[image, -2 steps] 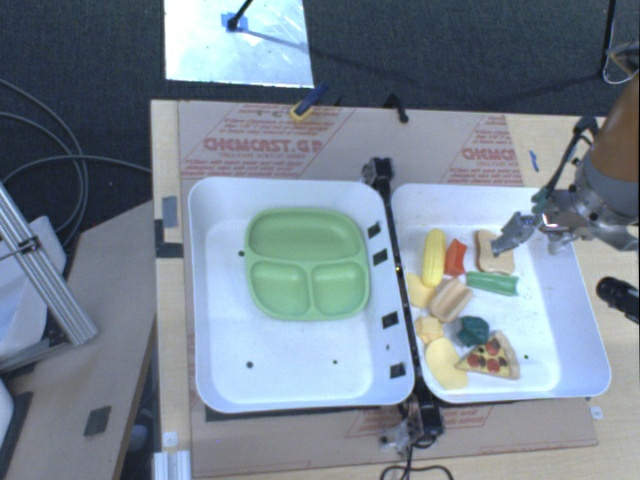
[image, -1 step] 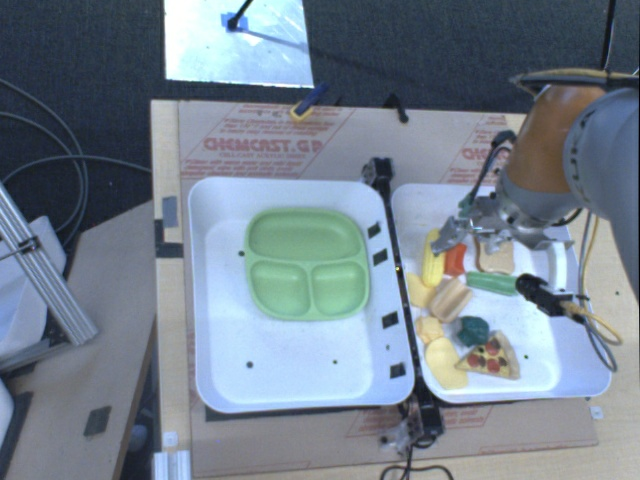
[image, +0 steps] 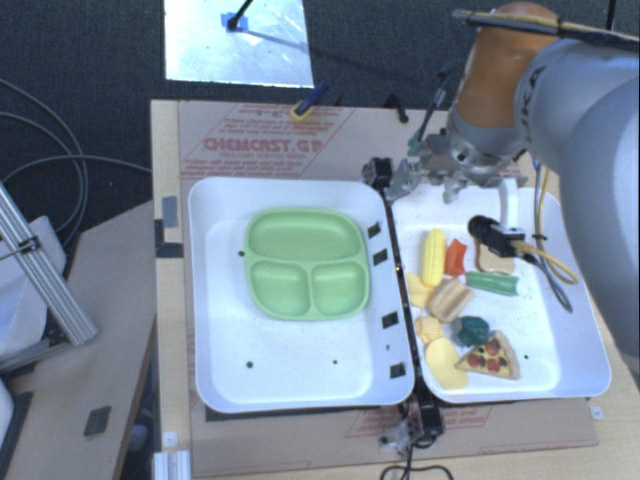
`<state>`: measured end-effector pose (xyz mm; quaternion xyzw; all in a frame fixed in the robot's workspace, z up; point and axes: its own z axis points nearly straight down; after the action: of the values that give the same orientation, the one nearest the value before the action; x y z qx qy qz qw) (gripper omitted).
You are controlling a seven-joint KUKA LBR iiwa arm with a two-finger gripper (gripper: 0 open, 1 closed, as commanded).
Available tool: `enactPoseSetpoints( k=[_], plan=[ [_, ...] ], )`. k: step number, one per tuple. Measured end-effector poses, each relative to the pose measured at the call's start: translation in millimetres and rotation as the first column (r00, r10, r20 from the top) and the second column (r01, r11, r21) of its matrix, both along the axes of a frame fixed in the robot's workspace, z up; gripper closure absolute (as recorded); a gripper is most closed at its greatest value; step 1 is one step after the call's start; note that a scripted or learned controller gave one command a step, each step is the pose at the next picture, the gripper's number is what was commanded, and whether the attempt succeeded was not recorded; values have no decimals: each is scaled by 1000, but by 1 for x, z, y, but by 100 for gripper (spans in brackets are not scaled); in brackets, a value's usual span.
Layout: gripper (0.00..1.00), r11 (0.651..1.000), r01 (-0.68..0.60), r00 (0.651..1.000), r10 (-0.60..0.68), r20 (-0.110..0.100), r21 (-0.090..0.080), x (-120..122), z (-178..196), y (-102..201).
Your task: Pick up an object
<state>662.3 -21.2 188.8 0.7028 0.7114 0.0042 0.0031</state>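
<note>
Pizza slice (image: pixel 488 356) lies nearest us in the right bin (image: pixel 572 340). Behind it, the corn cob (image: pixel 433 256) points its long side at the pincer (image: pixel 440 178), which hangs near the bin's far edge. We cannot tell if the pincer is open or closed.

Left bin (image: pixel 230 368): white, shallow, touching the right bin (image: pixel 572 356).
Cardboard (image: pixel 265 143): brown, red print, under both bins.
Silver sheet (image: pixel 235 33): shiny, on the dark floor (image: pixel 80 28) behind.
Cables (image: pixel 62 148): black, looping at left.
Aluminium rail (image: pixel 40 278): slanted, far left.
</note>
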Motion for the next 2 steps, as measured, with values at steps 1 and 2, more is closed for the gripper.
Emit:
enactPoseSetpoints(
  k=[1, 2],
  plan=[
    [0, 1000, 20, 1000, -20, -6, -7, 6, -9, -125],
    [0, 1000, 4, 1000, -4, -14, 1, 5, -110, -63]
  ],
)
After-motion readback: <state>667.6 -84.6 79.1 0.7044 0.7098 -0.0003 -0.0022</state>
